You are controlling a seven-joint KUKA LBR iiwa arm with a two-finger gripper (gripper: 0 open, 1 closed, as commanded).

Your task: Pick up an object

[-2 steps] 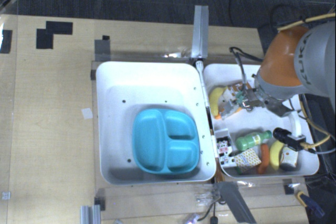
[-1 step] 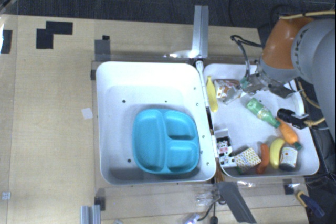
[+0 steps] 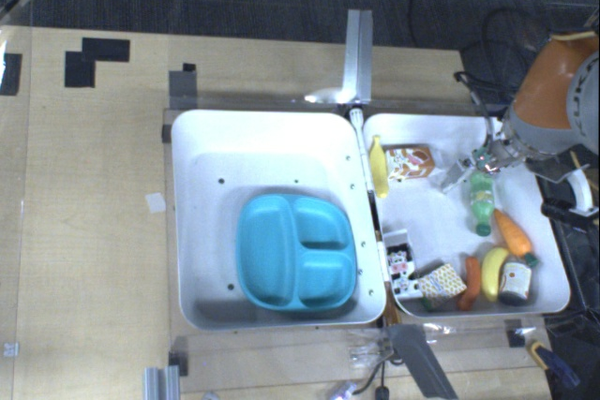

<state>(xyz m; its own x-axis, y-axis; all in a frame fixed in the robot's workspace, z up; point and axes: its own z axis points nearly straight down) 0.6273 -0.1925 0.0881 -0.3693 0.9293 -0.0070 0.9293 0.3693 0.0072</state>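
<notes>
My gripper hangs over the back part of the right bin, just above the top end of a green bottle that lies lengthwise on the bin floor. An orange carrot lies to the right of the bottle. Nearer the front are a yellow banana, a small jar and a red-orange piece. A snack packet and a yellow item lie at the bin's back left. Nothing is visibly lifted off the floor.
The left bin holds a blue divided plate. A patterned box and a small card box sit at the right bin's front left. A metal post stands behind the divide. Cables lie on the right.
</notes>
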